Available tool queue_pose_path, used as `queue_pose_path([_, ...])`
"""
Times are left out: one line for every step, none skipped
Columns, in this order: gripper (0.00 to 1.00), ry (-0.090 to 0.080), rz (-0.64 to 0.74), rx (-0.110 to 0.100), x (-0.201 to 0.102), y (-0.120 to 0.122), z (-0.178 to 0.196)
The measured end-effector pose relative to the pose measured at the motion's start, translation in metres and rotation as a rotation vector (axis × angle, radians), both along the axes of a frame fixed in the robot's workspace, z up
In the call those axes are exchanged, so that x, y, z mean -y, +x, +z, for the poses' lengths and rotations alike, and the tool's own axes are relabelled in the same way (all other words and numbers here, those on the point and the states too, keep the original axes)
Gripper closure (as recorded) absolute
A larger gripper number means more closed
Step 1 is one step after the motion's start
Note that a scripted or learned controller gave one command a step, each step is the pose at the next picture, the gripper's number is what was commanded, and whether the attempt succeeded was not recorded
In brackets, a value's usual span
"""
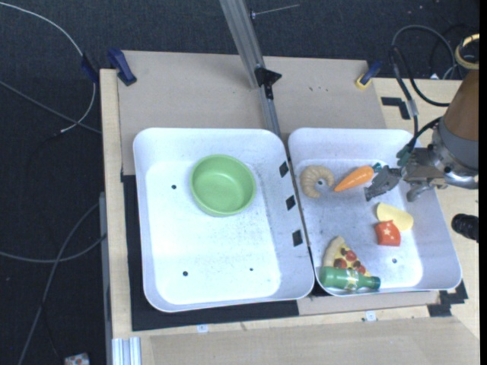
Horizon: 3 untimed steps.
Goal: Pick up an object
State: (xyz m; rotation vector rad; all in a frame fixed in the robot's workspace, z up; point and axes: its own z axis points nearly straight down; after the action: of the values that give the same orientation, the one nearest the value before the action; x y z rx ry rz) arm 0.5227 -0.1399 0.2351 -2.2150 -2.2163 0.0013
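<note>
Your tool (389,181) hovers in the right bin (434,272) near its far right edge, fingers spread and holding nothing. The toy carrot (354,179) lies just beside it, toward the bin's far edge, next to the bagel (316,180). Near the front edge sit the pizza slice (344,255) and green bottle (348,280) (touching). The green bowl (222,184) rests in the left bin (163,280).

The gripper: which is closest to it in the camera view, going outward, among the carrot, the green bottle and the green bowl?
From the gripper:
1. Carrot, right beside it in the right bin.
2. Green bottle, at that bin's front edge.
3. Green bowl, across in the left bin.
</note>
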Motion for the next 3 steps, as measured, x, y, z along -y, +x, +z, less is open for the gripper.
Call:
queue_pose_path([0.00,0.001,-0.002,-0.007,0.006,0.002,-0.061])
queue_pose_path([0.00,0.002,-0.002,-0.007,0.008,0.007,-0.106])
queue_pose_path([0.00,-0.004,-0.001,0.011,0.008,0.010,-0.137])
